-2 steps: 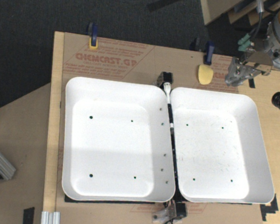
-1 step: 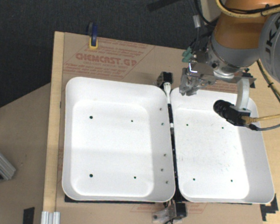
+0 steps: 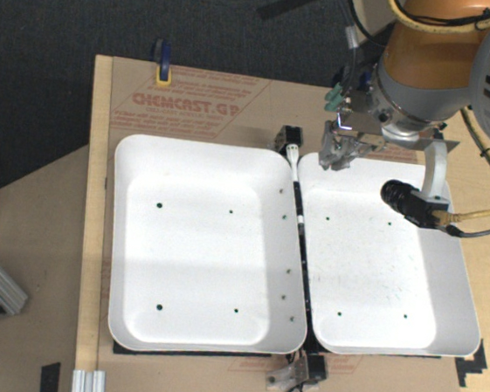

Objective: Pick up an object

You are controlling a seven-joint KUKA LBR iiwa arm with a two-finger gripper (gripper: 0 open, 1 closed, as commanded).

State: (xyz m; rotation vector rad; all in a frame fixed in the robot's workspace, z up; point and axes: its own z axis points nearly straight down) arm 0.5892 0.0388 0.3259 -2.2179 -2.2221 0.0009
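My gripper (image 3: pixel 336 155) hangs over the far left corner of the right bin (image 3: pixel 446 284), close to the divider between the two bins. The grey arm with its orange band (image 3: pixel 438 46) reaches in from the top right and hides the bench behind that corner. The left bin (image 3: pixel 133 248) lies beside it, showing its white floor with a few small dark dots. I see nothing between the gripper's tips that I can make out.
A black cylinder with a yellow cable (image 3: pixel 413 204) juts from the arm over the right bin's far side. A black clip (image 3: pixel 288 139) sits at the far end of the divider. A blue clamp (image 3: pixel 163 60) holds the cardboard base at the far left.
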